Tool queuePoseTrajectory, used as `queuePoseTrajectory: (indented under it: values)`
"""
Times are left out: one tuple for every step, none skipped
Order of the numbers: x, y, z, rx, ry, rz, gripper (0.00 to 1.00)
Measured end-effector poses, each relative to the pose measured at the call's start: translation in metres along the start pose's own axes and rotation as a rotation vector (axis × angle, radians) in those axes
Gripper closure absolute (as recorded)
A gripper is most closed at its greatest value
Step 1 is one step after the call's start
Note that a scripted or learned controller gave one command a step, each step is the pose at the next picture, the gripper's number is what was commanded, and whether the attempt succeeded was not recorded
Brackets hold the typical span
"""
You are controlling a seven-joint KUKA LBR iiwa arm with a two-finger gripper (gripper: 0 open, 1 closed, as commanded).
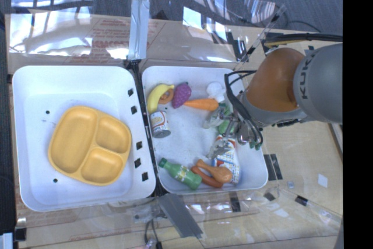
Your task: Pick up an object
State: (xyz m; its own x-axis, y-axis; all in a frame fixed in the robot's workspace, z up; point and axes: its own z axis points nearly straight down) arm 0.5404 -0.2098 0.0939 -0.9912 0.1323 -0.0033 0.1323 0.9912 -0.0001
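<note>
Gripper (224, 125) low at the right bin's (175, 74) right edge, above a bottle (228, 161); finger state indiscernible.

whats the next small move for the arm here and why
Probably a short straight descent. The tool sits low in the right bin, amid clutter near the white bottle, with the carrot just beyond. I see nothing gripped yet.

Grey arm (320, 81), wrist housing: white letters "KU" legible, remainder cut off at the frame edge. Cardboard sheet (111, 32) behind the bins: faint red print, unreadable. Small can (159, 123) and packet (228, 161) labels too blurred.
</note>
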Motion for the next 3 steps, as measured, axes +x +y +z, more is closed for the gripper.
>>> queuePoseTrajectory:
  values:
    - [-0.005, 0.009, 0.0, 0.0, -0.003, 0.072, 0.0]
    - [-0.069, 0.06, 0.001, -0.001, 0.001, 0.244, 0.0]
    - [-0.096, 0.11, 0.0, -0.001, 0.0, 0.328, 0.0]
